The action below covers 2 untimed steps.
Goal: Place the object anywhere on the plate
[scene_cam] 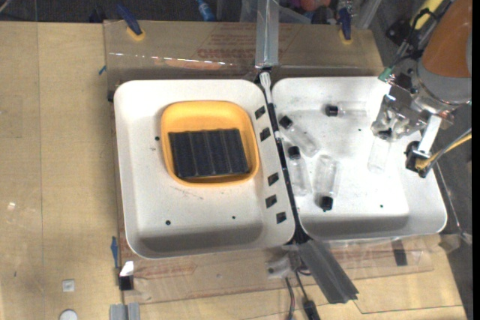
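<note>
Orange plate (pixel 208 116) w/ black object (pixel 208 152) in left bin (pixel 142 161); gripper (pixel 401 139) over right bin (pixel 352 213), finger state unclear.

Plate (pixel 209 116) in left bin (pixel 135 183); vials (pixel 324 174) in right bin (pixel 390 210).

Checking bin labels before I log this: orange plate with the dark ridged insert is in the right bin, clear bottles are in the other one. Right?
Not quite. The camera view shows the orange plate with the dark ridged insert sitting in the left bin, not the right. The clear bottles lie in the other one, the right bin.
</note>
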Each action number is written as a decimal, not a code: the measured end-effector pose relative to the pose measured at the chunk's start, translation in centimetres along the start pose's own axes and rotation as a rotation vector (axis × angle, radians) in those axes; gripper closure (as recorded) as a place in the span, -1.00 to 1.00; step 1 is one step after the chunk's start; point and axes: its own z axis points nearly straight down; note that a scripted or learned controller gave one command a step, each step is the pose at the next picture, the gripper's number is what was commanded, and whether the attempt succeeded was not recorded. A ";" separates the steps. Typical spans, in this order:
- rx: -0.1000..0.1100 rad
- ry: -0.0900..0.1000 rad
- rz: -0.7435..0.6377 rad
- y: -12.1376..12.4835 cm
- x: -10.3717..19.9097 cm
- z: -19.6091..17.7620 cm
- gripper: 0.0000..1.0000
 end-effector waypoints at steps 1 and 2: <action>-0.002 -0.003 0.040 2.6 3.6 -4.8 1.00; -0.004 -0.004 -0.039 4.0 5.1 -5.8 1.00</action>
